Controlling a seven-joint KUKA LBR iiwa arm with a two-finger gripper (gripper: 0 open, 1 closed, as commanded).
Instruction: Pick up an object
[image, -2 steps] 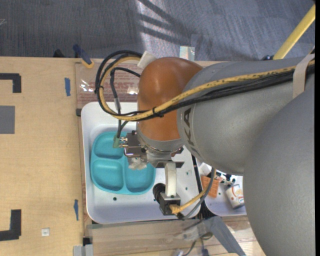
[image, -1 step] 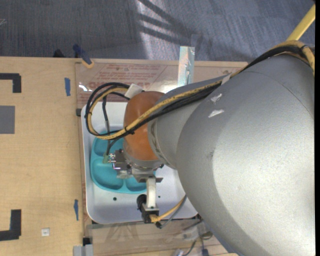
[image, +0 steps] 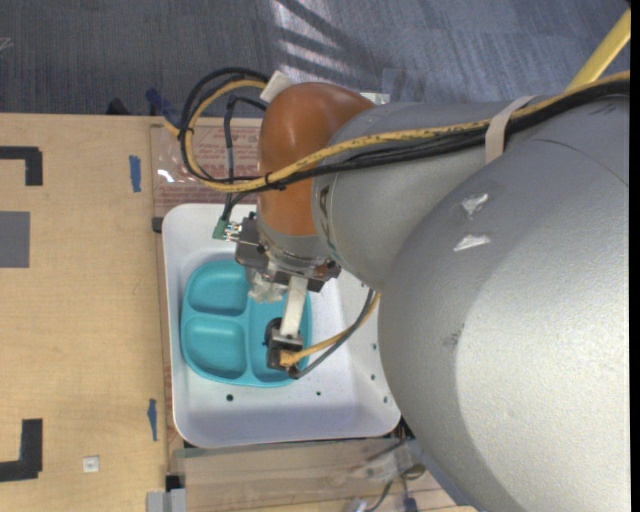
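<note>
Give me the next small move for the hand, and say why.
Probably ease the hand straight down onto the teal tray. The hand sits over the tray's right side, and the tray lies flat in the white bin. I cannot tell whether the hand touches the tray.

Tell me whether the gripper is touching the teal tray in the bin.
Cannot tell. In the camera view the gripper overlaps the teal tray from above, so neither contact nor a gap shows plainly.
</note>
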